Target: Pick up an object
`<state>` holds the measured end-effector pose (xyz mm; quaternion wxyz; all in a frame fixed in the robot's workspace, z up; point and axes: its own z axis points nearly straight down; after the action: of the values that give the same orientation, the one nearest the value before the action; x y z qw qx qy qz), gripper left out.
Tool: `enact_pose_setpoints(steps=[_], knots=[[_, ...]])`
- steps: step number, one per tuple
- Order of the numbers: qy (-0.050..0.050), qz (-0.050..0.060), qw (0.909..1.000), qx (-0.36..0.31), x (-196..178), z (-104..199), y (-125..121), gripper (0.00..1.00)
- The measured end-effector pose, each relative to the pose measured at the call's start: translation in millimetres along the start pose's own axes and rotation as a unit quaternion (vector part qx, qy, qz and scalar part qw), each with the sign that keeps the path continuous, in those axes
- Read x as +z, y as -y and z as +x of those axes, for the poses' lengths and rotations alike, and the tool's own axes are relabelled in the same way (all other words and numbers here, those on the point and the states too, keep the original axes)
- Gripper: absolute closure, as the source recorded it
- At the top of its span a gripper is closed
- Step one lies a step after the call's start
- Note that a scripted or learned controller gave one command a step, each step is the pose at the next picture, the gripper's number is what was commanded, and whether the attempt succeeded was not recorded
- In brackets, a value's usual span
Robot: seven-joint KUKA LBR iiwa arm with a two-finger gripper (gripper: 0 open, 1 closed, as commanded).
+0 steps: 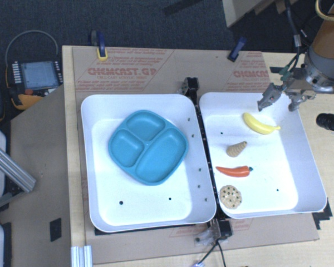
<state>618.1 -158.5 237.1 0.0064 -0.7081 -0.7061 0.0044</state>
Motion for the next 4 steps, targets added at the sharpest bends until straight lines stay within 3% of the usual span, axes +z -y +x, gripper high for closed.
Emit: enact_pose_setpoints(steps=[1, 4], knots=[[0.001, -0.007, 1.0000, -0.002, -8, 1, -2, 0.00], [0.000, -0.004, 1.0000, -0.001, 150, 0, 6, 0.00]])
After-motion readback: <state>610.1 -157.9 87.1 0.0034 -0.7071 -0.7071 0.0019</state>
